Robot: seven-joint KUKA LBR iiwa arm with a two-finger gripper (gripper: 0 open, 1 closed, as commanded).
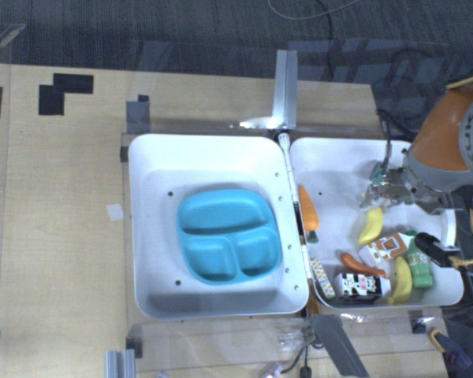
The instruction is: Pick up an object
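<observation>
My gripper [381, 189] hangs over the back of the right bin [331, 164], just above the upper tip of a yellow banana [370, 227]. Nothing shows held in it. In front of the banana lie a brown and white packet [389, 246], a red sausage-shaped piece [361, 264], a black and white box [357, 287], a second yellow banana [402, 280] and a green item [421, 272]. An orange carrot [307, 209] lies along the bin's left wall.
The left bin [154, 172] holds a blue divided tray [229, 235]. A patterned strip [322, 278] leans in the right bin's front left corner. A metal post [286, 85] stands behind the divider between the bins.
</observation>
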